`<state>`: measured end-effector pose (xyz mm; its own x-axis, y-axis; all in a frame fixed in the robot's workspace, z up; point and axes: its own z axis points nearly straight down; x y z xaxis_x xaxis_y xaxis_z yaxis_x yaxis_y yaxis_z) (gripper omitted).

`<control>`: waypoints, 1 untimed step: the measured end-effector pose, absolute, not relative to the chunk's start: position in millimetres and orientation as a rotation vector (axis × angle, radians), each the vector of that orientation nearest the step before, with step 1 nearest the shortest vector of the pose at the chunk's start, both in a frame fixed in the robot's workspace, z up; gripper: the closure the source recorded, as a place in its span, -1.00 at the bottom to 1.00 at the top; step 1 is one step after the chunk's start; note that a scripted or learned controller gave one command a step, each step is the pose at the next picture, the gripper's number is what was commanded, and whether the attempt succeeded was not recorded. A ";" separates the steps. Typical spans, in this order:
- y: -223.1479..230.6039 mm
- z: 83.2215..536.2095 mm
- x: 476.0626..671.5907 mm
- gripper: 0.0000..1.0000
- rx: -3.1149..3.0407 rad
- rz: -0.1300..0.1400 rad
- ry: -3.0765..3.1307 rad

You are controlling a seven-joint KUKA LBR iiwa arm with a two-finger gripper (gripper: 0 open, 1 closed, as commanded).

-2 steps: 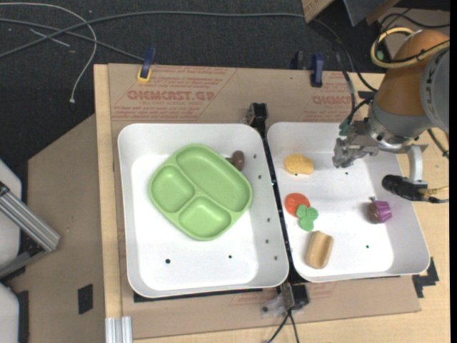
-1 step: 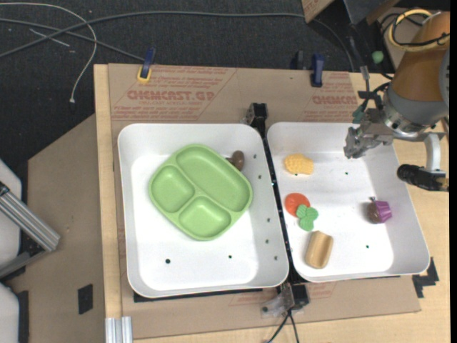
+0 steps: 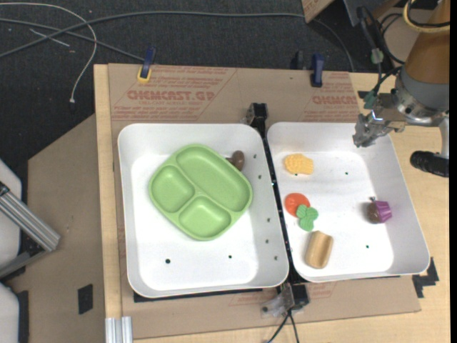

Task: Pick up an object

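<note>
The right bin (image 3: 400, 263) holds a yellow corn-like piece (image 3: 298, 164), a red tomato with a green leaf (image 3: 300, 208), a tan bread-like cylinder (image 3: 319, 249) and a small purple toy (image 3: 378, 210). My gripper (image 3: 365, 132) hangs over the bin's far right corner, well apart from all of them. Nothing shows between its fingers. In the left bin (image 3: 143, 263) lies a green divided plate (image 3: 201, 191) with a small brown object (image 3: 237, 160) at its far edge.
Both bins sit on a cardboard sheet (image 3: 186, 91) held by blue clamps (image 3: 147, 61) at the back. A black divider bracket (image 3: 257, 113) stands between the bins. Cables lie on the dark floor behind.
</note>
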<state>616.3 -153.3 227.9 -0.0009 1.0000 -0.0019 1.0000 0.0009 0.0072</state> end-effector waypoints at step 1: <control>-99.5 219.1 624.1 1.00 2.217 0.003 2.230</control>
